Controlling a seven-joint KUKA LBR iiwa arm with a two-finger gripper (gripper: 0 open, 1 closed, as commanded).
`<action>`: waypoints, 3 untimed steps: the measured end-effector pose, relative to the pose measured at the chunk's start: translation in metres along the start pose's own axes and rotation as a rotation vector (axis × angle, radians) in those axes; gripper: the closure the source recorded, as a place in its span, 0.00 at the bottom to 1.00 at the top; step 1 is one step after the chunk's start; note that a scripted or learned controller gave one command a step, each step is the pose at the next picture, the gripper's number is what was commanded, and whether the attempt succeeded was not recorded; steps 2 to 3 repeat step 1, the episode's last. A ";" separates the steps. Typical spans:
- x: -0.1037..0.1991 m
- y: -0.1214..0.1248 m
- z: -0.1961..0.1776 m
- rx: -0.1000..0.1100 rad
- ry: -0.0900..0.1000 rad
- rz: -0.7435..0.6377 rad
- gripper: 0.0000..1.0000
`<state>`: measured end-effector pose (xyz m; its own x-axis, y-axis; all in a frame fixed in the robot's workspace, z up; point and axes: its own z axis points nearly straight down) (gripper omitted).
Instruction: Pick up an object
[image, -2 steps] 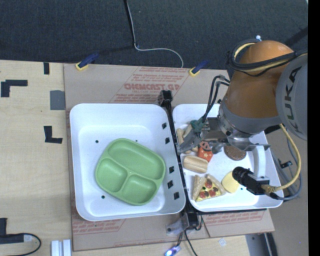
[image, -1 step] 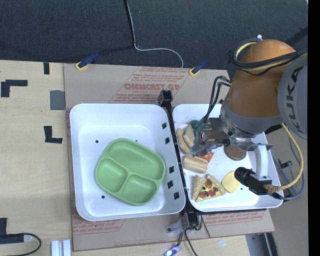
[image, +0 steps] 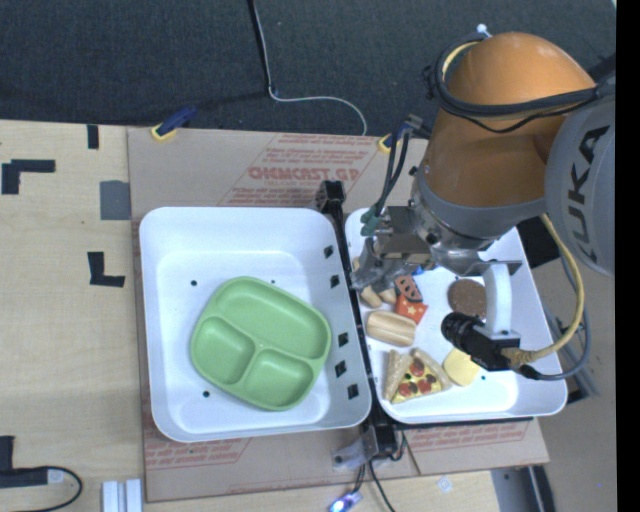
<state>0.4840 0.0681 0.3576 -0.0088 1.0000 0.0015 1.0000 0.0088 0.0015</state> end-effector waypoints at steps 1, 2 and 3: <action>0.067 0.001 -0.080 -0.004 0.001 -0.002 1.00; 0.067 0.001 -0.080 -0.004 0.001 -0.002 1.00; 0.067 0.001 -0.080 -0.004 0.001 -0.002 1.00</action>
